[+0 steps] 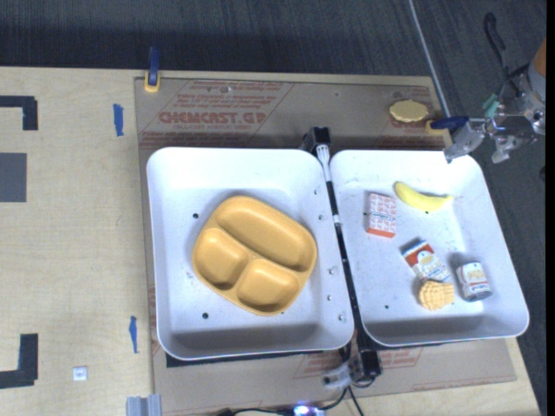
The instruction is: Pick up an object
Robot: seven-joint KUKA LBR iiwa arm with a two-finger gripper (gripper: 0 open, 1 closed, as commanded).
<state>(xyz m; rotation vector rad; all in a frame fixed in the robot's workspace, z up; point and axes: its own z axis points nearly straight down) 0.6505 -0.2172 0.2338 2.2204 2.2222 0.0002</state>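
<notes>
The right bin holds several small items. A yellow banana lies near its far edge, with a red and white carton to its left. Toward the near right sit a small red and white box, a round waffle and a small can. My gripper hangs above the bin's far right corner, up and to the right of the banana. Its fingers are spread open with nothing between them.
The left bin holds a yellow divided plate. A round yellow cookie lies on the brown board behind the right bin. A thin cable runs diagonally down to the arm.
</notes>
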